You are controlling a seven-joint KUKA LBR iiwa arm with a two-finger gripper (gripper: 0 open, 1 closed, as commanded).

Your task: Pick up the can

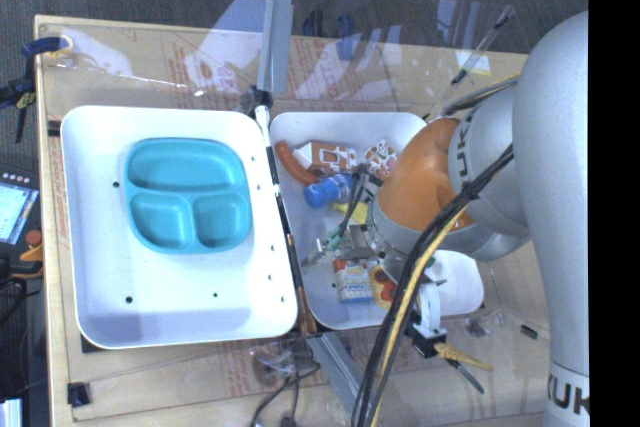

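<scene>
The arm's orange band (425, 185) hangs over the right bin (300, 130) and hides much of what lies inside. My gripper (340, 237) reaches down to the left of the band, near the middle of that bin, among small items. Just below it, at the bin's front, lies a small can-like item with a red and yellow label (352, 283). It lies apart from the gripper's tip, and nothing shows held in the gripper.
A blue bottle (326, 190), an orange sausage-shaped item (291, 161) and a patterned box (336, 155) lie at the back of the right bin. The left bin (90, 215) holds a teal divided tray (190, 192). A grey divider bar (272, 45) stands between the bins.
</scene>
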